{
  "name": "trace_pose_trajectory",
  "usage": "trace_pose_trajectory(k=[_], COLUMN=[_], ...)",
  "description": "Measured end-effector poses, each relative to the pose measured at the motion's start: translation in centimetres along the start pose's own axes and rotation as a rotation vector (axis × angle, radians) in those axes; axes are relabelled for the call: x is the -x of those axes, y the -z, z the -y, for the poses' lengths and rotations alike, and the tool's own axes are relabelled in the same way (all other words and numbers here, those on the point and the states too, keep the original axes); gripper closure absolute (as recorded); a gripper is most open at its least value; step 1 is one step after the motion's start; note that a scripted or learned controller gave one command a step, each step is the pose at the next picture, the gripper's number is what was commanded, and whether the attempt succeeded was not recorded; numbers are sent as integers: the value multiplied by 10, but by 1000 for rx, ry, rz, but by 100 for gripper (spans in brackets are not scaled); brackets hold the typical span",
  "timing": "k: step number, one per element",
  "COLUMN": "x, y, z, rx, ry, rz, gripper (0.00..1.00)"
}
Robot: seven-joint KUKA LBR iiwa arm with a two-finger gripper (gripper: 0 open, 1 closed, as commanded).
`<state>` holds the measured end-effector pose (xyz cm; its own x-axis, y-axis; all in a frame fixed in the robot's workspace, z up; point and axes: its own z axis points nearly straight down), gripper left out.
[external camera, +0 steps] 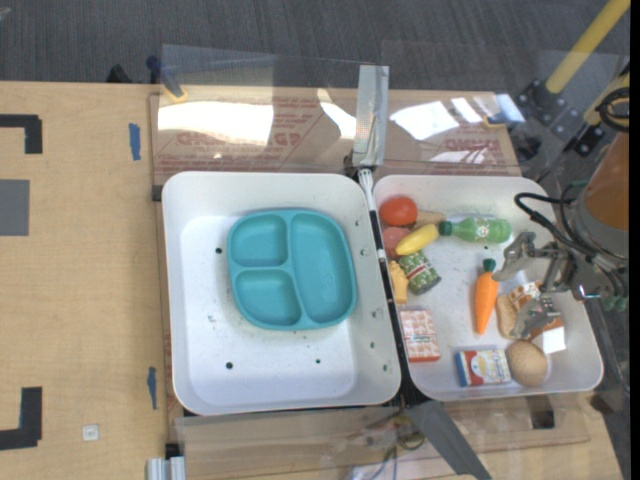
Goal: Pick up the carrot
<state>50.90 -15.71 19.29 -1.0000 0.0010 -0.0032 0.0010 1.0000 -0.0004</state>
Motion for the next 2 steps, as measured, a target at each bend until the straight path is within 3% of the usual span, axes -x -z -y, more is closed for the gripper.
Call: trace_pose_trajectory(k=[1,2], x=[38,39], y=[-96,-87], z=[-4,-6], rx=[-1,-1], ry=[51,53], rz=[5,7], gripper=[0,100])
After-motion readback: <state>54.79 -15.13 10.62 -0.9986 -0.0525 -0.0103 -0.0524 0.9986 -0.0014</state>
